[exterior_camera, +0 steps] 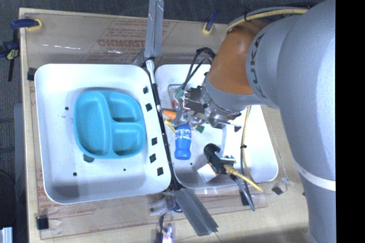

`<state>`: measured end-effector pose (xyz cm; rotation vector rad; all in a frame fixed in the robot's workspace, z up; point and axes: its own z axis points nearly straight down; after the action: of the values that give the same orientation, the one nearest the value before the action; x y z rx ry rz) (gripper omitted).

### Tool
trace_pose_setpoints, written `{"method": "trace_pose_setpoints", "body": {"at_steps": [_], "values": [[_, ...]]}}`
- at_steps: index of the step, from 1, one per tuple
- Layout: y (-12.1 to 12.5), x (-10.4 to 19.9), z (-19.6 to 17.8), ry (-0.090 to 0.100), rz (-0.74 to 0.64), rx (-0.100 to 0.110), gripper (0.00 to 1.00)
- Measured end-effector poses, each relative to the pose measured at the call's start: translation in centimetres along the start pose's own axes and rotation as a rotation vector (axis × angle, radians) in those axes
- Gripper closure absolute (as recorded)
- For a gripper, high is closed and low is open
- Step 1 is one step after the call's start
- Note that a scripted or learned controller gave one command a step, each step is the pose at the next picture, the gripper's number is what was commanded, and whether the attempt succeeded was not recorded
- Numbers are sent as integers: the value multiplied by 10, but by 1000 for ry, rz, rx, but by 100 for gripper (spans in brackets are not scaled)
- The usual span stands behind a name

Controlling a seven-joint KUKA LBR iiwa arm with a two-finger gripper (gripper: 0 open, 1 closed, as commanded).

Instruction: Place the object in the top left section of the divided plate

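Now the tool (185, 116) hovers in the right bin (268, 165); whether it's spread or pinching, can't tell. Blue bottle (182, 144) sits at its six o'clock, long axis twelve-to-six; divided plate (110, 124) waits at nine.

Bright, even overhead light washes the two white bins (51, 179) almost to glare. Soft shadows pool along the left bin's lower wall and under the arm (285, 65). Focus is slightly soft throughout.
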<state>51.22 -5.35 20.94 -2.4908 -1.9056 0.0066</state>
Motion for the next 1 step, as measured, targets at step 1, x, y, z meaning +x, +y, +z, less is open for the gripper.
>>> {"method": "trace_pose_setpoints", "body": {"at_steps": [1], "values": [[51, 53, -19, -2, 79, -1, 100]]}}
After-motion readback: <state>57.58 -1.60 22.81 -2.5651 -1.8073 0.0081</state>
